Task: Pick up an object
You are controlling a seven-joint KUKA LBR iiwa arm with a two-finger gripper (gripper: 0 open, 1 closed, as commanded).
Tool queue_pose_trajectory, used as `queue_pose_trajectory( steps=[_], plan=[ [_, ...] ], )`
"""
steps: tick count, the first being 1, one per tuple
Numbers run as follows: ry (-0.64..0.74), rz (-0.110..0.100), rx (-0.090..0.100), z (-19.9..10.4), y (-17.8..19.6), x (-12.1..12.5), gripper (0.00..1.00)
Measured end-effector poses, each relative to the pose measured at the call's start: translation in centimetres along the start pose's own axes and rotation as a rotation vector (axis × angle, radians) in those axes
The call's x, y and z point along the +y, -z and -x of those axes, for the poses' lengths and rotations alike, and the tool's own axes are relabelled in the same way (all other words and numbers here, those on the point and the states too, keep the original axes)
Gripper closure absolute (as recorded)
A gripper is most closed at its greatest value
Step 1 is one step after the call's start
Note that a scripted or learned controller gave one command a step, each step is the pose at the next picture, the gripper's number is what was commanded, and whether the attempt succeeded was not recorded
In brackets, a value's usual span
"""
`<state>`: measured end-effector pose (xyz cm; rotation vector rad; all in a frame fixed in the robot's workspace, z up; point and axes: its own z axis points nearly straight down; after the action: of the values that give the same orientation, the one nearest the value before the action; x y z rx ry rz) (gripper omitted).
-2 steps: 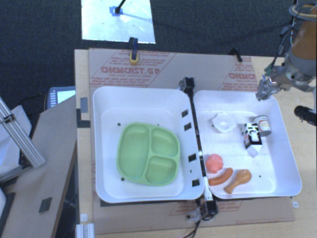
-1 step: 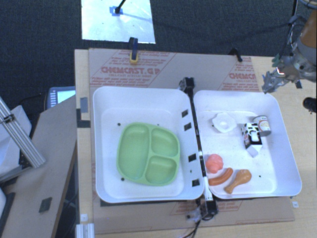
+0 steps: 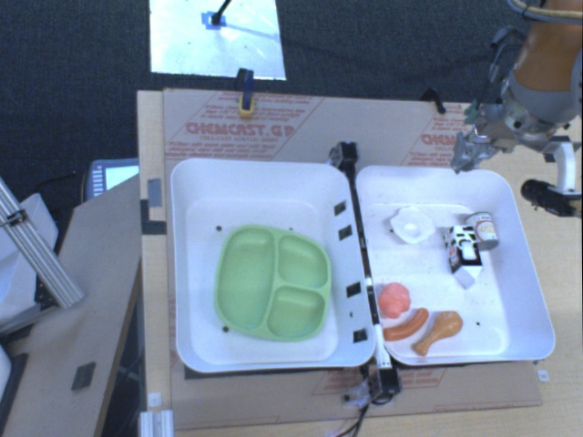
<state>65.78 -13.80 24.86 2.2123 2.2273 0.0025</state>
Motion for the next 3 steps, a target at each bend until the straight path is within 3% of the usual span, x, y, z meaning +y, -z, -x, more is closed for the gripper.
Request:
queue_pose_trajectory(
  steps=[2,3],
  plan=[
    [0.001,-0.002,0.001,-11.0,-2.2,-1.0,1.0],
    [0.002,0.0,0.001,-16.2,-2.8,-0.2,1.0]
  ],
)
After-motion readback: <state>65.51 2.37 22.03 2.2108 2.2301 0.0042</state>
